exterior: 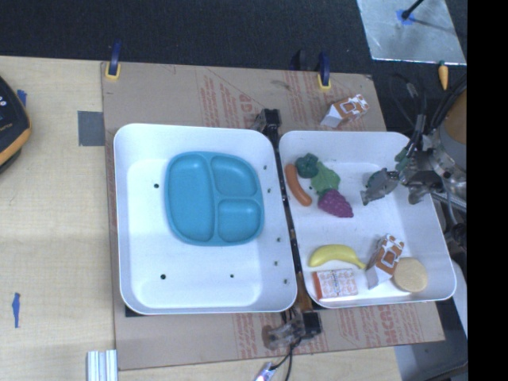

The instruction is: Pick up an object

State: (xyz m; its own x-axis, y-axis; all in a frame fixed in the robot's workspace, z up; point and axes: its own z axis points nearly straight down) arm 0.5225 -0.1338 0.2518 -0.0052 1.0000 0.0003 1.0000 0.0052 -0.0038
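A divided plate (214,197) lies in the left bin (135,284); toy foods (335,203) lie in the right bin (432,221)

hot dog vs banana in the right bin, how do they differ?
The hot dog is orange-red, near the bin's upper left, lying steeply slanted beside the green broccoli. The banana is yellow, lower in the bin, lying nearly level above a red-and-white carton. The hot dog looks thinner and almost straight; the banana is curved. Both are elongated toy foods, untouched by the gripper.

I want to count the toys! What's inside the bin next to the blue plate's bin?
The right bin holds broccoli, sausage, grapes, banana, cookie and two cartons. The gripper may cover more.
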